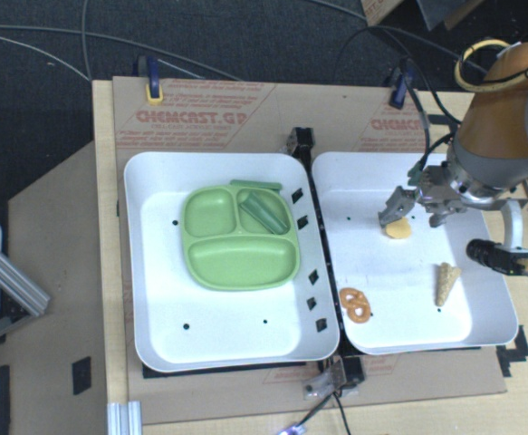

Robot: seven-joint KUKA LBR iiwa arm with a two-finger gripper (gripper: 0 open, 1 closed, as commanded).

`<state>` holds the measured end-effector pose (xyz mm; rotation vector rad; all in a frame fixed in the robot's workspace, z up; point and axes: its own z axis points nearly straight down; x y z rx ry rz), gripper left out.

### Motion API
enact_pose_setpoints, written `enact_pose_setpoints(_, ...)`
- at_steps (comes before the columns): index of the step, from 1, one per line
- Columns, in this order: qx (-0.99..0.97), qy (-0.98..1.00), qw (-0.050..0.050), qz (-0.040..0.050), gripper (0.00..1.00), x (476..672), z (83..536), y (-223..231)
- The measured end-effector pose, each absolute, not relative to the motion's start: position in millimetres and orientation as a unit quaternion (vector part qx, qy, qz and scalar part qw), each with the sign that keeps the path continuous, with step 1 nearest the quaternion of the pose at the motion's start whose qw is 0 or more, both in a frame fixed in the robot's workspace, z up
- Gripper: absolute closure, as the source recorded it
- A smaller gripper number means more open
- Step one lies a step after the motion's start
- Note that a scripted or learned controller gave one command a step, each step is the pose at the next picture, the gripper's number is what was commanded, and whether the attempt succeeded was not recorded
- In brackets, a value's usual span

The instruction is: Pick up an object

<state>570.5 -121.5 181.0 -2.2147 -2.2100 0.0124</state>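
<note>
— Where does the gripper point(407, 208) sit?

— Over the right bin point(372, 329), toward its far edge. The grey arm point(499, 116) with the orange band comes in from the tabletop's right side.

— And the closest thing to it?

— A small pale yellow piece point(398, 231) lies on the bin floor just beside the lower tip of the fingers point(394, 210), nearly touching or touching; the view does not settle which.

— Is it held?

— Nothing shows between the fingers. Whether they stand spread or closed cannot be told from this angle.

— What else is in that bin?

— A pretzel point(355, 304) near the bin's front left corner, and a tan cone-shaped piece point(446, 284) toward its right edge, both well apart from the gripper.

— The other bin?

— The left bin point(155, 324) holds a green divided plate point(240, 238) around its middle, with a darker green strip point(265, 211) lying in the plate's far right compartment.

— The surroundings?

— The bins rest on a brown board point(200, 107) with red lettering, held by blue clamps point(153, 76) at the far edge. Beyond is dark carpet point(28, 89) crossed by cables point(87, 25).
</note>
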Motion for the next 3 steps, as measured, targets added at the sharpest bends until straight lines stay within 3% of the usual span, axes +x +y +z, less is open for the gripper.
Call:
enact_pose_setpoints(1, -0.707, -0.707, 0.001, -0.0001, 0.00, 573.7, 187.9, -121.4)
enact_pose_setpoints(3, -0.707, -0.707, 0.003, 0.0013, 0.00, 577.6, 82.1, -116.4)
